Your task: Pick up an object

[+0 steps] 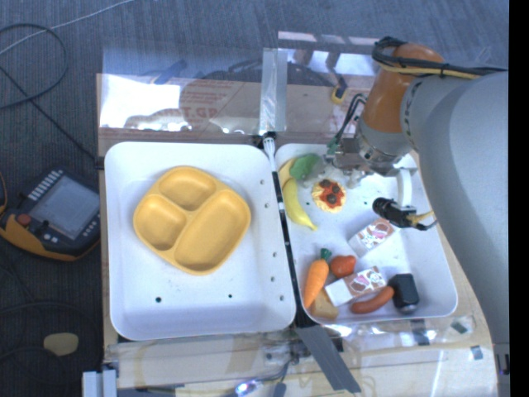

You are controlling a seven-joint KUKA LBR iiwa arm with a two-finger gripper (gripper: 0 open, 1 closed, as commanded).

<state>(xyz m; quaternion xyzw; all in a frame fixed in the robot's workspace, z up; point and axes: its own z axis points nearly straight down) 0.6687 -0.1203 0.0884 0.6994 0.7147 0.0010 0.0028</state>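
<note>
You have two white bins side by side in the middle of the frame. The left bin [132,304] holds one thing: a yellow plate [192,218] with three compartments, lying flat a little above the bin's centre.

The right bin [442,292] holds everything else. Along its left wall lies one banana [295,205], and a green toy [304,166] sits just above it, touching its upper end. Just right of the banana is a small pizza toy [329,194], yellow with red and dark spots. Right of centre you see one small carton [372,235] with a pink print, and lower down a second carton [355,286] of the same kind. In the lower left of this bin one carrot [315,283] stands on a slant, with a red tomato-like piece [342,265] just right of its top and a tan lump [324,308] at its tip. One red sausage [371,300] lies under the lower carton, and a black block [404,292] sits just right of it, near the lower right corner.

The gripper [351,165] hangs at the upper part of the right bin, directly above the pizza and just right of the green toy. You cannot tell from here how its jaws stand or whether it has hold of anything.

Left of the bins, on the floor, lies one pendant [51,215] with an orange rim.
</note>
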